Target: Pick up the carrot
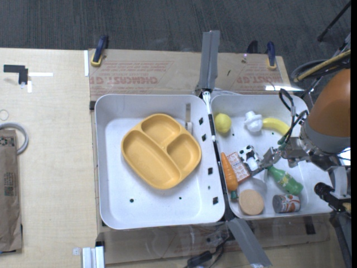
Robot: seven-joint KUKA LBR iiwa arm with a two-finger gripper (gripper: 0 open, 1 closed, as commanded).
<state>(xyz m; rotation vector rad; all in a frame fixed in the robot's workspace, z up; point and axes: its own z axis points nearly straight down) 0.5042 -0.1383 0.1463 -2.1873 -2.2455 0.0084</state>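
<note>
A: Where is the carrot [229,173]?

B: It lies in the right bin [312,208], along the left wall, orange, pointing roughly toward the near edge. A small red-and-white packet [240,170] sits just beside it, and a round tan disc [251,201] is near its lower tip.

A: And the claw [274,155]?

B: It hangs low over the middle of the right bin, well right of the carrot. How far it is open, I cannot tell. Nothing is seen held in it. A green bottle [285,180] lies just below it, and a small black-and-white toy [248,156] just left.

A: What else?

B: A lemon [222,123], a banana [275,126], a can [286,203]. The left bin [111,166] holds a yellow divided plate [161,150].
</note>
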